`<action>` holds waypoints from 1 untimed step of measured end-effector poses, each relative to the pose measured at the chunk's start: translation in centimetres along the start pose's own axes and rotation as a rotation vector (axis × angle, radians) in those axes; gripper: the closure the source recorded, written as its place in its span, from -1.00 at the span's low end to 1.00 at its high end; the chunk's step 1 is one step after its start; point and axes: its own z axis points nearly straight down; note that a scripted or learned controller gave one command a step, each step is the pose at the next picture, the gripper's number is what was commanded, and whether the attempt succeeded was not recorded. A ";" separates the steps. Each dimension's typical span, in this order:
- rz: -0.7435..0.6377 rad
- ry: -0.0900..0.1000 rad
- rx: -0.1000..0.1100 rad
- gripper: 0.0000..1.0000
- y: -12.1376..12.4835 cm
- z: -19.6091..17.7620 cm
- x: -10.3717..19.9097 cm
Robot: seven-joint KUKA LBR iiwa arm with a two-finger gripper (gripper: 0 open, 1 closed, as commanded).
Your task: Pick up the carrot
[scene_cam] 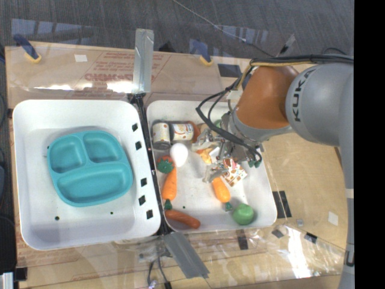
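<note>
An orange carrot (169, 184) with a green top lies in the right bin (264, 191), near its left wall. A second, shorter carrot-like orange piece (221, 189) with a green stub lies nearer the middle of that bin. My gripper (221, 163) hangs low over the bin, just above and beside this shorter orange piece and well right of the longer carrot. The grey arm with its orange band (264, 98) covers the bin's upper right part. A small red-and-white item (234, 173) sits right under the gripper.
The right bin also holds a white egg (178, 154), a tin can on its side (172, 131), a red sausage-shaped item (182, 220) and a green round fruit (243, 214). A teal divided plate (90, 167) lies in the left bin (36, 221).
</note>
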 end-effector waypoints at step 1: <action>-0.023 0.008 -0.003 -1.00 -2.8 1.1 9.8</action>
